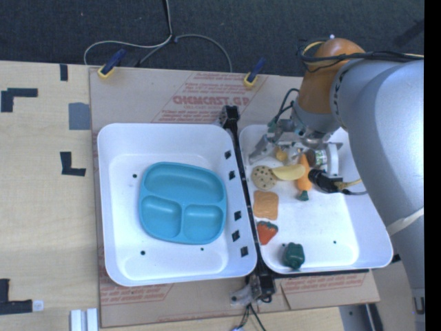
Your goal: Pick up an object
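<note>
Toy food lies in the right bin (358, 254), toward the middle right of the frame, and none of it looks lifted yet: every piece appears to rest on the bin floor, so the pick seems to be at the reaching stage, with closing on a piece and raising it left to do

The gripper (284, 143) hangs low over the upper part of that bin, its metal parts crowded just above the food. Whether the jaws stand open or closed I cannot tell; cables and the wrist hide them, and nothing can be seen held between them

Just below the gripper lie a yellow banana (288, 173) and a round cookie (261, 176), close beside each other. A small orange carrot (304, 181) sits at the banana's right end; whether they touch I cannot tell. Further down come a slice of toast (266, 204), then a red strawberry (267, 232), then a green pepper (293, 255) near the bin's lower edge

Behind the gripper the grey arm (386, 129) comes in from the right of the frame, with its orange band (324, 74) above the wrist

The left bin (114, 157) holds a blue divided plate (182, 203), well apart from the gripper
</note>
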You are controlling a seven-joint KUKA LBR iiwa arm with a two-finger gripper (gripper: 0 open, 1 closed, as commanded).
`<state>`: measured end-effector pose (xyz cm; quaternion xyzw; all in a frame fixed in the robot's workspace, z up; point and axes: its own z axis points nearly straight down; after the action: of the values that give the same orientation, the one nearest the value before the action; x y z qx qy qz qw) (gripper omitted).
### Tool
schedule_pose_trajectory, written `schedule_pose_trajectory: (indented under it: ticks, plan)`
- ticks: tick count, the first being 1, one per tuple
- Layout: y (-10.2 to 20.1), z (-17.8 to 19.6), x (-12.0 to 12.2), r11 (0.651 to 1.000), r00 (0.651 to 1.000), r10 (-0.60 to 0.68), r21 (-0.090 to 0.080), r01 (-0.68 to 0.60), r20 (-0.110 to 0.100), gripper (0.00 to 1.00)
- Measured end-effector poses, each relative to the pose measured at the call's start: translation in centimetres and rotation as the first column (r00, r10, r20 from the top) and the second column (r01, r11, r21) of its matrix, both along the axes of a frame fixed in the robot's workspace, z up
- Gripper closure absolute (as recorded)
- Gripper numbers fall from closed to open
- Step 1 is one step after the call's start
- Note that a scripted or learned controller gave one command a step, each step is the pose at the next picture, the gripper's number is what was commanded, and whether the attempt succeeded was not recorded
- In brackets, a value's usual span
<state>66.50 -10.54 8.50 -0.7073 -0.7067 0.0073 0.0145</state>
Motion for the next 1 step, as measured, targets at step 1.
schedule_pose_trajectory:
  ticks: [1]
  plan:
    - [-0.12,-0.14,-0.11,1.0,1.0,-0.001,-0.003,0.001,0.003,0.0]
